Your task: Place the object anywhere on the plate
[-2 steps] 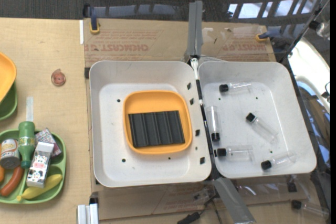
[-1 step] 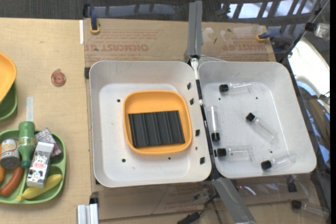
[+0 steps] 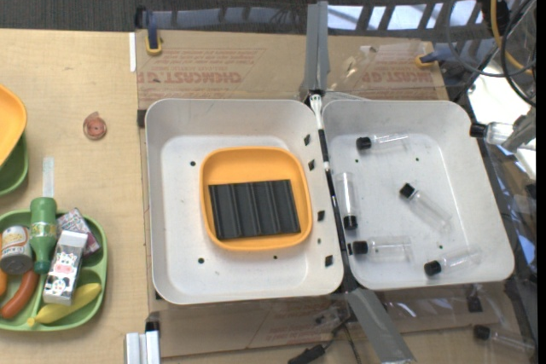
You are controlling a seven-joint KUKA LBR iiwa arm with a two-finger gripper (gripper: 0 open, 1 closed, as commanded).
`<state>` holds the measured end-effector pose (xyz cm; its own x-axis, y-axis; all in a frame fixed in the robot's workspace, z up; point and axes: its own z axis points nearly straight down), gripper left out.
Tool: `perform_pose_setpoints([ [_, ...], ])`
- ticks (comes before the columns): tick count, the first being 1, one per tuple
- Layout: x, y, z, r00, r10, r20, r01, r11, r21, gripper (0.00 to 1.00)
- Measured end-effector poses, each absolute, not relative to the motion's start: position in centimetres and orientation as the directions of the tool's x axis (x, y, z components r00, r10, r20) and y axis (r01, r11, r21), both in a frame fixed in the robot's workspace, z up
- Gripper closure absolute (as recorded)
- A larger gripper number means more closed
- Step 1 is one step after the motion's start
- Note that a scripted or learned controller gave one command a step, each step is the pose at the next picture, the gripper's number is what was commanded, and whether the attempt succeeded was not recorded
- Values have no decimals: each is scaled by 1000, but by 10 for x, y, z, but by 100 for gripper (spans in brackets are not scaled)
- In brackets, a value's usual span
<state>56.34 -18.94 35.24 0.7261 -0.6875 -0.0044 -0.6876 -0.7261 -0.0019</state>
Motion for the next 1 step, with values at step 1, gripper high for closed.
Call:
perform_pose_setpoints([
  [1,632,-211,379,844,-536,-1,-536,-844,-5,100],
])
